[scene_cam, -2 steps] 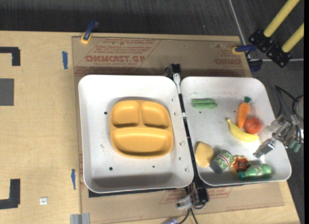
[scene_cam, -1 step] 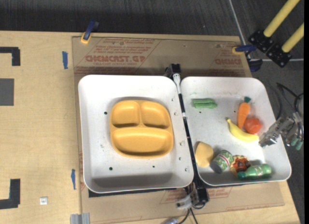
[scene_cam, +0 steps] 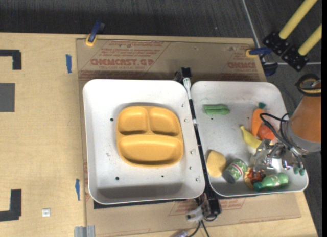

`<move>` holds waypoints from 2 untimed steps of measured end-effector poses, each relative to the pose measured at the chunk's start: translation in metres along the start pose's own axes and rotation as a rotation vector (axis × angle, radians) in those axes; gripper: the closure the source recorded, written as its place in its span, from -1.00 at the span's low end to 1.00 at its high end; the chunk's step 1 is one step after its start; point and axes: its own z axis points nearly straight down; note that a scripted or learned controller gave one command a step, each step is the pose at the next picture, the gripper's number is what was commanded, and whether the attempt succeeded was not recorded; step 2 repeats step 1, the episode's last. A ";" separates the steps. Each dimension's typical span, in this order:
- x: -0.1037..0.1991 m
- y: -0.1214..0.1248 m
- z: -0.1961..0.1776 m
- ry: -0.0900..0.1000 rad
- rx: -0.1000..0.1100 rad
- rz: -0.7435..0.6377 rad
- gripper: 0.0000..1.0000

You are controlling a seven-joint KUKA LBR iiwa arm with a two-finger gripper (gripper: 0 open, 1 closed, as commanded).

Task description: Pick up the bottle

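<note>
1. Nearest the camera, at the bottom edge of the frame, a small tangle of cable and clamp (scene_cam: 204, 211) sits below the seam where the two bins meet.
2. The left bin (scene_cam: 97, 128) holds a yellow divided tray (scene_cam: 149, 134) in its middle, with bare white floor all round it, widest along the bin's left and lower sides.
3. The right bin (scene_cam: 232, 95) is crowded only in its lower right; its upper left and centre lie open, apart from a green flat piece (scene_cam: 216, 109) near the top.
4. My gripper (scene_cam: 271, 162) is low in the right bin's lower-right corner, close to the right rim, the orange band of my wrist (scene_cam: 308, 123) above it at the frame's right edge.
5. Whether my jaws are open or closed I cannot tell; the metal and cables there blur together.
6. The bottle (scene_cam: 272, 181), green, lies on its side along the lower rim, just below my gripper.
7. Left of it lies a small can (scene_cam: 235, 170), then a yellow rounded piece (scene_cam: 215, 163) near the left wall.
8. A banana (scene_cam: 250, 137) and an orange carrot-like piece (scene_cam: 259, 123), as best I can make out, lie at the right, above my gripper.
</note>
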 end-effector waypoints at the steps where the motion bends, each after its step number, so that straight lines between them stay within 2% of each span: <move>1: -0.024 -0.014 -0.170 0.011 0.000 0.117 1.00; 2: -0.024 -0.014 -0.170 0.011 0.000 0.117 1.00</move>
